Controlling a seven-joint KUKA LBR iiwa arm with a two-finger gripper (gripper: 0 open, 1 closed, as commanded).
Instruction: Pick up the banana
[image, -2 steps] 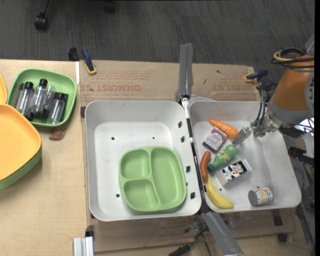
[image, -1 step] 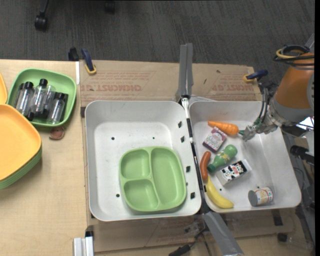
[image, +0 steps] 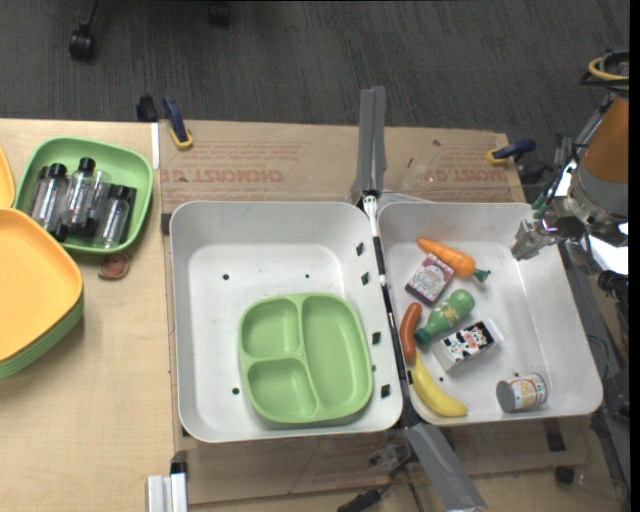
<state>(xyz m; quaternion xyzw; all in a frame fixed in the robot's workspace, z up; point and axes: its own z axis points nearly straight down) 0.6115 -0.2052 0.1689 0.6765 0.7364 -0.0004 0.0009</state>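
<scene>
The yellow banana (image: 436, 392) lies at the front left of the right bin (image: 560, 300), next to the divider. Just above it are a red-orange sausage-shaped toy (image: 409, 331), a green bottle (image: 447, 316) and a small black-and-white milk carton (image: 467, 344). My gripper (image: 530, 240) hangs over the bin's upper right corner, far from the banana, and nothing shows between its fingers.
An orange carrot (image: 447, 257) and a pink packet (image: 429, 279) lie further back in the right bin, and a tin can (image: 522, 392) at its front right. A green divided plate (image: 304, 357) sits in the left bin (image: 200, 300). Orange plates (image: 35, 295) and a green tray of bottles (image: 85, 195) stand on the left.
</scene>
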